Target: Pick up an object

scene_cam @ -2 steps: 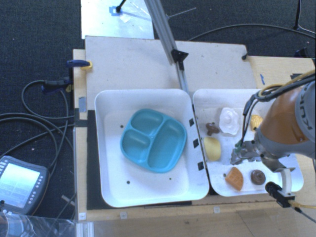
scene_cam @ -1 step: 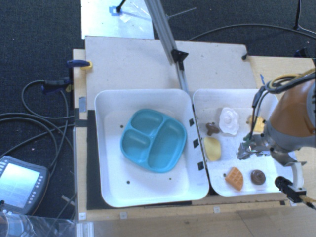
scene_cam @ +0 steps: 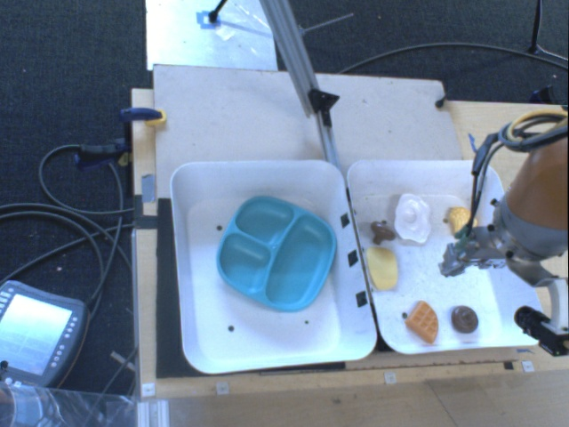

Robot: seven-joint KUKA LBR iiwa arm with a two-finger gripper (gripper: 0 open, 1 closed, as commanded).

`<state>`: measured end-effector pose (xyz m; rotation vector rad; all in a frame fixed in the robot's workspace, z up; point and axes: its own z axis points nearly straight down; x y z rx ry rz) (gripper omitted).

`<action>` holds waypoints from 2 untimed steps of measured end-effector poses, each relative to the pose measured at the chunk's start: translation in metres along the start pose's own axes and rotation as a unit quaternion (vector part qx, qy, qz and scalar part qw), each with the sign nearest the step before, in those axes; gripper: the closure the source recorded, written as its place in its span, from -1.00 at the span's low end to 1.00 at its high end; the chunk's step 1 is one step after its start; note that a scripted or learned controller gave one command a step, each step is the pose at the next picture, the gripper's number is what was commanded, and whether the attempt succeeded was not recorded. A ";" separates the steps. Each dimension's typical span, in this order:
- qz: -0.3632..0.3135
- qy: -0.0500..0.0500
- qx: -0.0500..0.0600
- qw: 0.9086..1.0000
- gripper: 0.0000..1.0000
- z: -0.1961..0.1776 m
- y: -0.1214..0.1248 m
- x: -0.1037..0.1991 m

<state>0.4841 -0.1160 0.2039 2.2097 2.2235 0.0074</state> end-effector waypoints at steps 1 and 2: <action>0.000 0.000 -0.001 1.000 1.00 -0.063 0.002 0.004; -0.002 0.001 0.002 1.000 1.00 -0.066 0.026 0.051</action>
